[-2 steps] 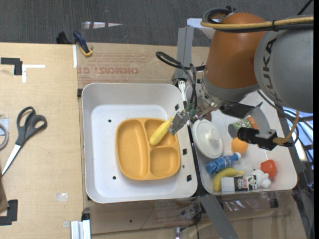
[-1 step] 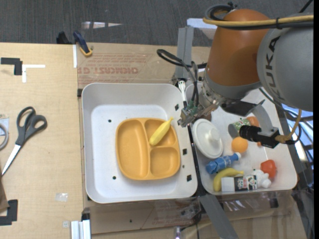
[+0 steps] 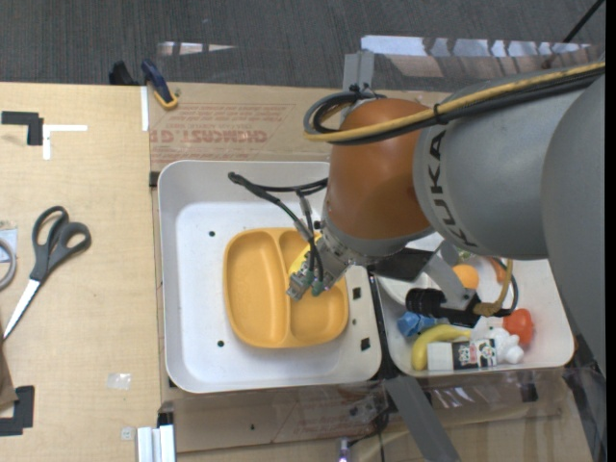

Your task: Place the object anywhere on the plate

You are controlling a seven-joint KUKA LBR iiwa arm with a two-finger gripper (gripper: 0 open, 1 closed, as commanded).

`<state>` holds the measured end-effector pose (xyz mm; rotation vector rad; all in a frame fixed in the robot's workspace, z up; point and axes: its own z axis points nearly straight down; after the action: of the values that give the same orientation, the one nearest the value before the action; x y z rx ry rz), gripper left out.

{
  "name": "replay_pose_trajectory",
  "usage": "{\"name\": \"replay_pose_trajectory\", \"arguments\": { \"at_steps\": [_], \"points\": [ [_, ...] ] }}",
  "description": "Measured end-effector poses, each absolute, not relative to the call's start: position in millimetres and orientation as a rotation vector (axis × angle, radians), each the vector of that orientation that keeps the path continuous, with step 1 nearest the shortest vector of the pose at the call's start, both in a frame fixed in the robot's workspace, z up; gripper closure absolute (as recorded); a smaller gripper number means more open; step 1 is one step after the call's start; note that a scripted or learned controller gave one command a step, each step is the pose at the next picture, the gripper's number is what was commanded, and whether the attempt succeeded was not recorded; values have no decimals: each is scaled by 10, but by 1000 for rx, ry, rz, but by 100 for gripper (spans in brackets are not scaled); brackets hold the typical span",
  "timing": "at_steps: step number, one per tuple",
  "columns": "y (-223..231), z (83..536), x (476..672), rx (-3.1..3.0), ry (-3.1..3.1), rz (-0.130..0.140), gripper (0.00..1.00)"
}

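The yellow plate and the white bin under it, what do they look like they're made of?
Yellow plate: likely moulded plastic, smooth with a soft sheen, one even colour, rounded corners and a raised divider. White bin: probably plastic too, though coated metal is possible; smooth, slightly glossy, with rounded walls and small dark holes in its floor.

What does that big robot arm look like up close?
The arm is thick, rounded and grey, with a bulging orange band above the wrist and dark KUKA lettering. Yellow and black cables loop across it. Its small hand is metallic.
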<state>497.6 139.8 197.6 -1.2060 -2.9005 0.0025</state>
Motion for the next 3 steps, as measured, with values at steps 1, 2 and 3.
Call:
{"name": "replay_pose_trajectory", "arguments": {
  "at_steps": [1, 2, 3],
  "points": [
    [1376, 2098, 5994, -1032, -2969, 2, 100],
    [1986, 1630, 5743, -1152, -2922, 3, 100],
    [1892, 2249, 4948, -1455, -2783, 5, 100]
  ]
}}
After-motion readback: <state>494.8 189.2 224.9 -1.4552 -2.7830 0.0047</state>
